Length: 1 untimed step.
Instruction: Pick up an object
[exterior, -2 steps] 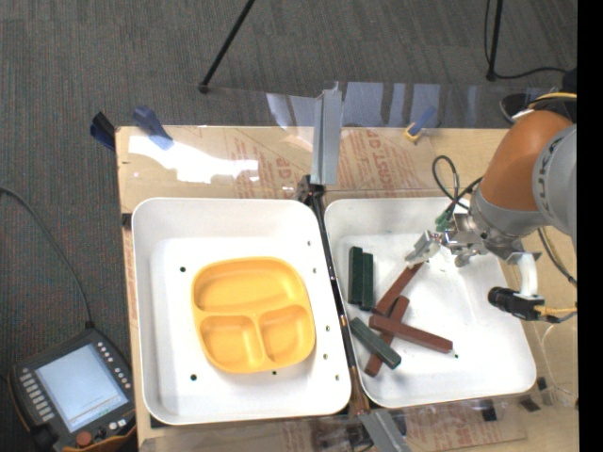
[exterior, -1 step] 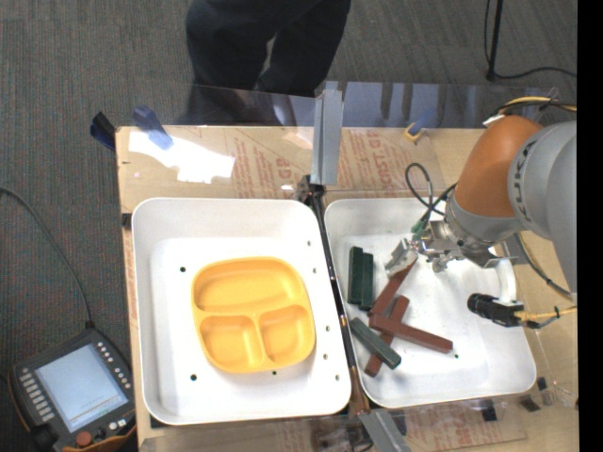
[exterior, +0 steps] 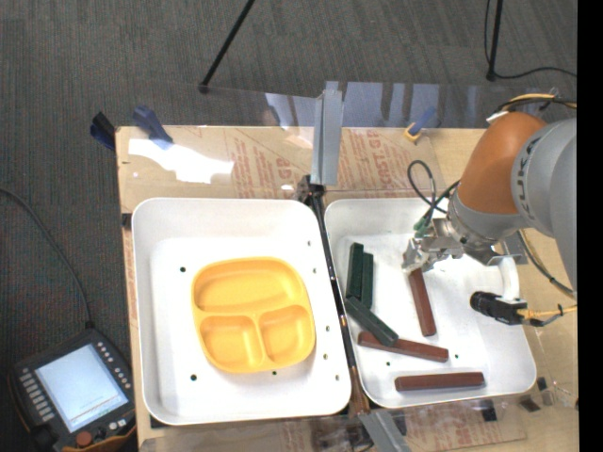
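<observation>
The arm (exterior: pixel 528 172) enters from the right, orange band above the wrist, bent down over the right bin (exterior: pixel 513 370). The gripper (exterior: pixel 421 260) sits low at the upper end of a brown bar (exterior: pixel 422 301), apparently touching it; whether it is closed on anything cannot be told from this view. Two more brown bars (exterior: pixel 403 347) (exterior: pixel 439 381) and two dark green bars (exterior: pixel 359 271) (exterior: pixel 371 321) lie in the same bin. The left bin (exterior: pixel 155 224) holds a yellow tray (exterior: pixel 252 313). Both bins rest on the counter (exterior: pixel 188 163).
</observation>
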### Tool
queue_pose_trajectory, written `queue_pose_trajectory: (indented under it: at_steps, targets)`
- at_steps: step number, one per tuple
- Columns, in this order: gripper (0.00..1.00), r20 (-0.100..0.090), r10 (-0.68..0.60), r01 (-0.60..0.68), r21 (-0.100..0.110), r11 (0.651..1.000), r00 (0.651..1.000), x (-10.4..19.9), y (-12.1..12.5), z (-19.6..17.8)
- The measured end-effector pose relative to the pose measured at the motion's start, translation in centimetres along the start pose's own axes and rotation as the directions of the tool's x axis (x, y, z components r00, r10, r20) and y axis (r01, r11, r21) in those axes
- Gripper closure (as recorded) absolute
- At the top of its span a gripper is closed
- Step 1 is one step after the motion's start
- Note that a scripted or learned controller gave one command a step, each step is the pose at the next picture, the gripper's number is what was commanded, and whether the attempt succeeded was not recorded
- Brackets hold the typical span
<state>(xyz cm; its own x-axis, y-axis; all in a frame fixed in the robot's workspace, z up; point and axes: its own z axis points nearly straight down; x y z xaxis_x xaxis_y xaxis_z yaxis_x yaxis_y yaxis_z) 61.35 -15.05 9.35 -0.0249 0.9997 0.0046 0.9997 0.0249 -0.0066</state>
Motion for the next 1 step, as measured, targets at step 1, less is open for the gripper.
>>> queue_pose_trajectory:
  at_steps: [1]
  targets:
    - [1.0, 0.004, 0.069, -0.069, -0.003, 0.998, 0.998, 0.4, 3.04, -10.71]
